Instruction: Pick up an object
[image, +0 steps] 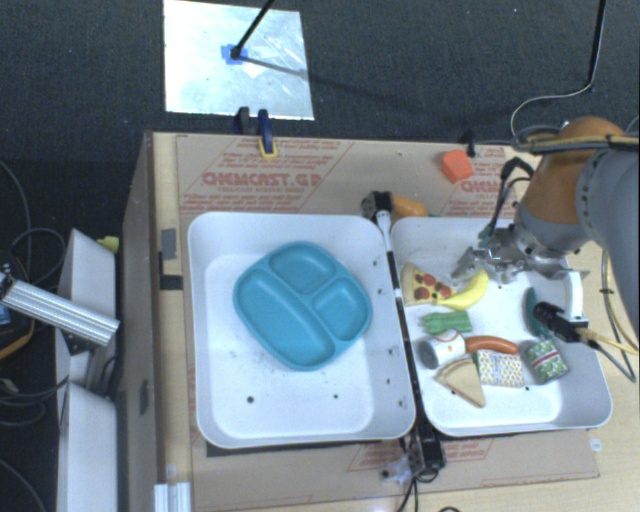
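My gripper (478, 262) hangs over the upper part of the right bin (590, 400), just above the top end of a yellow banana (468, 291). Left of the banana lies a pizza slice (424, 285). Below them are a green leafy piece (446, 323), a red sausage (490, 345), a small grey cylinder (428, 352), a tan wedge of bread (463, 381), a speckled packet (500, 368) and a green can (546, 360). Nothing can be seen held between the fingers.
The left bin (215, 400) holds a blue divided plate (302, 303). An orange block (455, 166) and an orange fruit (408, 208) lie on the bench behind the bins. The arm's orange band (565, 185) stands over the right bin's far right corner.
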